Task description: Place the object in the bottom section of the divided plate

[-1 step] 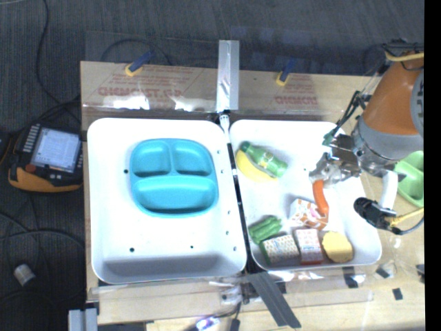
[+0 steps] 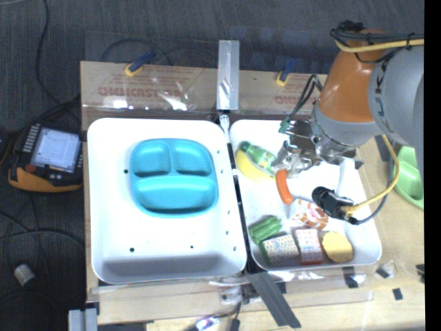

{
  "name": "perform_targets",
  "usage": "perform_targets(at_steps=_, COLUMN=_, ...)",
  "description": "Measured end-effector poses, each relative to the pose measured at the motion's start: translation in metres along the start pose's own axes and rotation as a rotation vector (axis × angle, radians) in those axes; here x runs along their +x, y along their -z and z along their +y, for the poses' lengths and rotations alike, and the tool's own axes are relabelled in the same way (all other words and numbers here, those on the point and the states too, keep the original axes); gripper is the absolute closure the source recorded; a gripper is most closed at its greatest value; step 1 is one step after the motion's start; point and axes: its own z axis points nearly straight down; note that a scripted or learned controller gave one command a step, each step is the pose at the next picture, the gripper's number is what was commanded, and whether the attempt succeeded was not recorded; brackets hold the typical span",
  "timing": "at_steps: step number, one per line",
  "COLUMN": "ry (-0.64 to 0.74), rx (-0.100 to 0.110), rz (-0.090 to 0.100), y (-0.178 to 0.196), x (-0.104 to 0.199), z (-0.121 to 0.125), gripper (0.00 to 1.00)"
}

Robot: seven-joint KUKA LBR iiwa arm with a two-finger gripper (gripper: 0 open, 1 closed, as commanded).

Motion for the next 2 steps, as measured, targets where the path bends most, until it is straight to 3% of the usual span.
perform_targets(at_steps=1, ry=-0.026, rx=0.002, rz=-0.002, y=-0.0159, x=0.0939, z=0.0225, gripper=1.00)
perform_targets(at_steps=2, ry=-0.026, rx=0.001, rz=-0.003, y=-0.0157, x=0.0937, z=0.0227, gripper=0.00)
